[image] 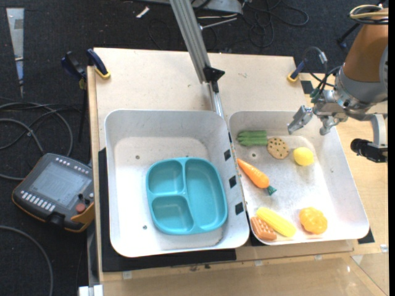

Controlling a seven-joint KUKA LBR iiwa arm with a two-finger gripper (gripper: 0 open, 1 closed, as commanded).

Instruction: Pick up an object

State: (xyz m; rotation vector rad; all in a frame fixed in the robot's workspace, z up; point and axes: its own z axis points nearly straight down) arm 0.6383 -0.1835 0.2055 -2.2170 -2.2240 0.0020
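My gripper (313, 124) hangs over the far right part of the right bin (345, 184), its two fingers spread open with nothing between them. Just below it lie a yellow lemon (303, 156) and a brown cookie (278, 147). A green pickle-like piece (252, 138) rests at the bin's far left. An orange carrot (254, 173) lies at a slant near the bin's left wall. Along the near edge sit a waffle piece (263, 228), a yellow corn cob (276, 221) and an orange fruit (313, 220).
The left bin (123, 165) holds a teal divided plate (186, 195). A metal pole (192, 32) slants down between the bins. Clamps (99, 65) grip the bench's far corners. A teach pendant (54, 192) lies on the floor at left.
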